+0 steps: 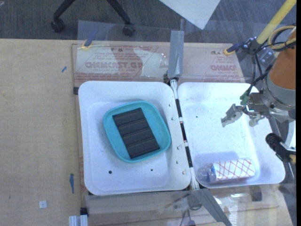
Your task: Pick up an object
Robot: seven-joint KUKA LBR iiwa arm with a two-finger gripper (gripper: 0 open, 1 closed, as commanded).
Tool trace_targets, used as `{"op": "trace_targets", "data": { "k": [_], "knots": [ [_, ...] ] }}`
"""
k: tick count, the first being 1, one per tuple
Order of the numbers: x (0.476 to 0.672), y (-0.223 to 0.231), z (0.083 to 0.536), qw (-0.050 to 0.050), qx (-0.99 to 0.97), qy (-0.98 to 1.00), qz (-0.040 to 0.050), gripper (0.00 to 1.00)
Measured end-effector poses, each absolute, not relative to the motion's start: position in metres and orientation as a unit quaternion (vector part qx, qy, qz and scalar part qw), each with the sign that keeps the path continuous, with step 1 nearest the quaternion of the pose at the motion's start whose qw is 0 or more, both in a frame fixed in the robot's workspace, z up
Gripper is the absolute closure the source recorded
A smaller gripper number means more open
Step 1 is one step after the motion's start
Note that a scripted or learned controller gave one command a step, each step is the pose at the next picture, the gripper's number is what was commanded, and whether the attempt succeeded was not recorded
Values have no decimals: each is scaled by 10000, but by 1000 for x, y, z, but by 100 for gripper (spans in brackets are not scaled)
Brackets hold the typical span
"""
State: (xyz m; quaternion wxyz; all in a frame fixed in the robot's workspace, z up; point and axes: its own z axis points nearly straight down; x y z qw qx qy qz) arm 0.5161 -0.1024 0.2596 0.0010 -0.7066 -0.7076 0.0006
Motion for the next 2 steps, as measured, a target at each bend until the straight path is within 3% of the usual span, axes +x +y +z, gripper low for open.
{"op": "trace_targets", "data": {
  "k": [1, 2],
  "knots": [
    [478, -90, 184, 20, -8144, -5804, 14, 0],
    [479, -117, 158, 16, -8172, -5764, 11, 0]
  ]
}}
